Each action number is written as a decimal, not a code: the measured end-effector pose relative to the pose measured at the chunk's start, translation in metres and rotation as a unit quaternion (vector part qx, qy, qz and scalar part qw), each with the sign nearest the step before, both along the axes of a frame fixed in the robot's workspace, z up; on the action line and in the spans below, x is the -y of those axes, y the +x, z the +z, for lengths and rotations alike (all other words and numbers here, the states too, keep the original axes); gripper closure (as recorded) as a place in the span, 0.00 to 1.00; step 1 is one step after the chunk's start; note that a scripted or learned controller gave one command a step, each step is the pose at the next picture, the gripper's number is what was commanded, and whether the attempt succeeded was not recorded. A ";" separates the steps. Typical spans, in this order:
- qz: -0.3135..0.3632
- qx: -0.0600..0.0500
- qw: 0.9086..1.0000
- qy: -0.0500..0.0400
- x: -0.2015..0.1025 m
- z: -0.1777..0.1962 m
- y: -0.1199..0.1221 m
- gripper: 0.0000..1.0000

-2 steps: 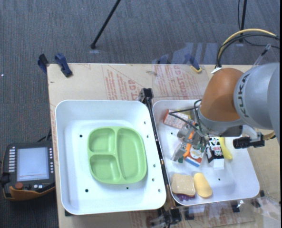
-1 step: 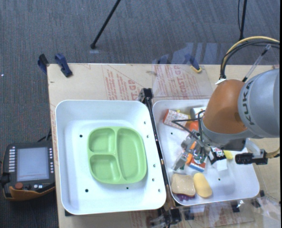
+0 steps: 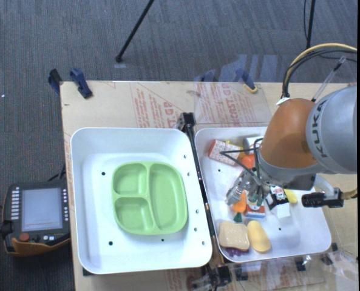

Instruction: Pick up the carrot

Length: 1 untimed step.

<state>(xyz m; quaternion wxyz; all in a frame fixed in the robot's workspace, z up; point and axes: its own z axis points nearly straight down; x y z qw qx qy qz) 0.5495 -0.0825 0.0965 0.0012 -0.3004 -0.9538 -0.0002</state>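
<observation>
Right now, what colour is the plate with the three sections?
Light green. The plate sits in the left bin, clearest in the camera view.

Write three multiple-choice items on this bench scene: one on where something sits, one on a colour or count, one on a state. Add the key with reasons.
1. Where is the end effector?
A. Over the left bin
B. Over the right bin
C. Off the bench

2. What colour is the divided plate?
A. Green
B. Red
C. Blue

3. How many compartments does that plate have?
A. Two
B. Three
C. Five

Key:
1 B: it hangs over the right bin, close above the carrot and other food items.
2 A: the plate in the left bin is pale green.
3 B: two small compartments sit beside one long one.
</observation>
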 end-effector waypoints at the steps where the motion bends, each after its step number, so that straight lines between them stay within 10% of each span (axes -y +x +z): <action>1: -0.118 0.003 0.993 0.000 -0.058 0.093 0.032 1.00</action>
